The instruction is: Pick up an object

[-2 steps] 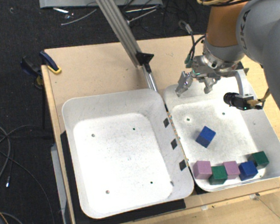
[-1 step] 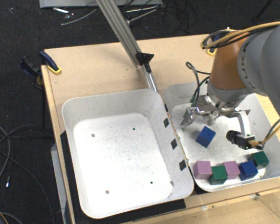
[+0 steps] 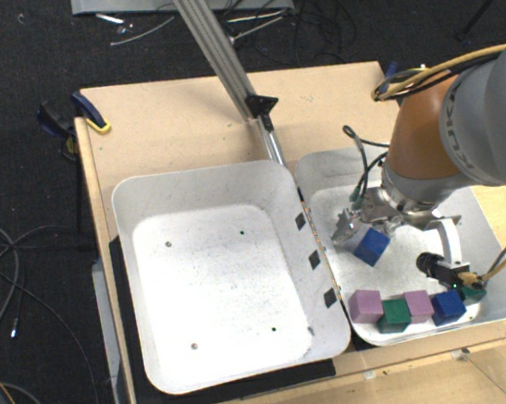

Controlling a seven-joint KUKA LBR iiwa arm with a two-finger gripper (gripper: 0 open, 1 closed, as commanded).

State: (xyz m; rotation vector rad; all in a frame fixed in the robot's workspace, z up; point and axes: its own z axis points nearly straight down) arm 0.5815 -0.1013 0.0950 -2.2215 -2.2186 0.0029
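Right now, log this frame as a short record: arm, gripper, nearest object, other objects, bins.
arm: reaches in from the right, over the right bin
gripper: low in the right bin
nearest object: blue cube, tilted, right at the gripper; a grasp cannot be confirmed
other objects: purple block, green block, pink block, blue block, in a row at the near wall
left bin: beside it

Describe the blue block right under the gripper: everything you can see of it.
The blue block is a small solid-looking cube of plain, matte blue, turned corner-on to the bin walls and seemingly tilted. It sits in the right bin, directly below the gripper, whose metal parts overlap its upper edge. Whether it is gripped or lifted cannot be told. It stands apart from the blocks along the near wall.
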